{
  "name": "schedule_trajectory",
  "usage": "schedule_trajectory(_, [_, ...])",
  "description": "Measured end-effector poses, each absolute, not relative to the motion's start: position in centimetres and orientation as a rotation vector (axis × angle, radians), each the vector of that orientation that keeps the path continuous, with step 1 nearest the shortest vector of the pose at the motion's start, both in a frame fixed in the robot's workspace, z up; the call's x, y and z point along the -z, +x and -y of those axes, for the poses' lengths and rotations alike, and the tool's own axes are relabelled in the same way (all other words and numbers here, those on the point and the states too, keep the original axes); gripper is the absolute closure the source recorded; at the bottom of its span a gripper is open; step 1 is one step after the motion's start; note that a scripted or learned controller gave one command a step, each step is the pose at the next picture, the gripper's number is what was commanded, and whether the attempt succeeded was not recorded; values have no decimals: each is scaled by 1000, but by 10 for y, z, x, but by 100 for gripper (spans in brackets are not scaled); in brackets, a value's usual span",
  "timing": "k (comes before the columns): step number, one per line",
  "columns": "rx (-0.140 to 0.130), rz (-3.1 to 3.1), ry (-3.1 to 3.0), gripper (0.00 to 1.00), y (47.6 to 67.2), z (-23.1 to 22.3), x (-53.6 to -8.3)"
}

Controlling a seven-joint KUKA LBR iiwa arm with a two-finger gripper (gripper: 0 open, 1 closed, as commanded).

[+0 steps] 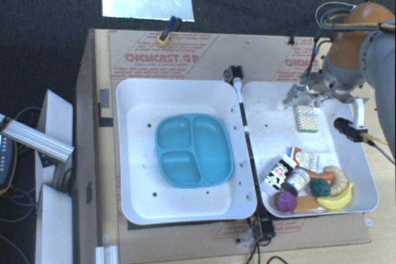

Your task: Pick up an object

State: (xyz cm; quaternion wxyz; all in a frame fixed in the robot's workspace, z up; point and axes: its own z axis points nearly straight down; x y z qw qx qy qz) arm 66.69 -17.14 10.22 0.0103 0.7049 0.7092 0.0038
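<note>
- The pincer (307,94) is seen at about one o'clock in the right bin (266,109), hanging low over its floor; whether it is apart or together cannot be told.
- A pale speckled sponge (305,119) is found just beside the pincer, at its six o'clock, lying flat.
- A cluster is gathered at the bin's five o'clock corner: a banana (337,197), a purple grape bunch (286,201), a small can (297,179) and a black-and-white carton (278,175).
- A blue divided tray (193,149) is set in the middle of the left bin (142,114).
</note>
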Motion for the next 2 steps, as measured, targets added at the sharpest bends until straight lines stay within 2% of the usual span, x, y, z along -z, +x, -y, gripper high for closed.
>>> schedule_trajectory(2, [-12, -2214, 2200, 0, 667, 171, -102])
